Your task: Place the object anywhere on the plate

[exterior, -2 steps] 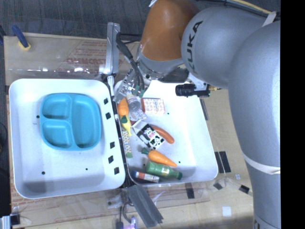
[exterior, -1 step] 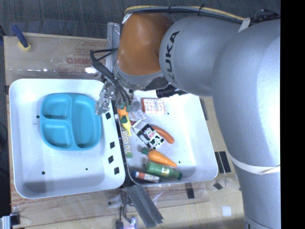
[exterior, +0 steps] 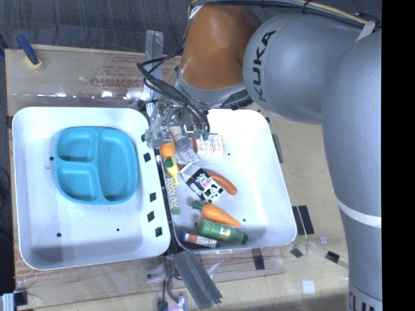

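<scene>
A blue plate [exterior: 97, 164] with three compartments lies in the left bin [exterior: 39, 238]. My gripper [exterior: 167, 133] reaches down into the top left corner of the right bin [exterior: 272, 173], close to the divider between the bins. Just below it lies a small orange and yellow toy [exterior: 170, 159], tight against the divider. Whether the gripper touches that toy is unclear. The orange wrist band [exterior: 214, 44] and cables hide the bin's far corner.
The right bin also holds a pink-and-white packet [exterior: 211, 145], a black-and-white block [exterior: 203, 185], an orange sausage shape [exterior: 224, 184], a carrot [exterior: 220, 215], a green bottle [exterior: 224, 232] and a red marker [exterior: 200, 240]. The grey arm covers the right side.
</scene>
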Tool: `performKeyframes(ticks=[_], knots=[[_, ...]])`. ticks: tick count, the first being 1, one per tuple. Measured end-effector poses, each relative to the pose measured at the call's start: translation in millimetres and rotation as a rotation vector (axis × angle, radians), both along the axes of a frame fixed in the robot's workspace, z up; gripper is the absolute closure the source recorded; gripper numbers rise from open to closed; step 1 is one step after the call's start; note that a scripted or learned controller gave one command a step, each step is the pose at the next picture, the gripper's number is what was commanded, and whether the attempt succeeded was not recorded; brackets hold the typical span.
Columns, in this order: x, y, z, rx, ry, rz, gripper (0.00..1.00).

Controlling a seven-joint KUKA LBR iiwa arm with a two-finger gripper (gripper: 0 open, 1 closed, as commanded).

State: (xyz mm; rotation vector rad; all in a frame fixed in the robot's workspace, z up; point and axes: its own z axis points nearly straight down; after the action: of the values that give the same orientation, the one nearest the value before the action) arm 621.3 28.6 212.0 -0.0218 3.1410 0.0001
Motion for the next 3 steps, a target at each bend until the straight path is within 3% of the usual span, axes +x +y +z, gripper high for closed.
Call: performKeyframes(ticks=[1,2,3], knots=[[-38,-32,10,0.001,0.004,0.220,1.00],[36,-35,30,0.001,-0.001,0.320,1.00],[26,-36,-8,0.002,0.003,0.521,1.00]])
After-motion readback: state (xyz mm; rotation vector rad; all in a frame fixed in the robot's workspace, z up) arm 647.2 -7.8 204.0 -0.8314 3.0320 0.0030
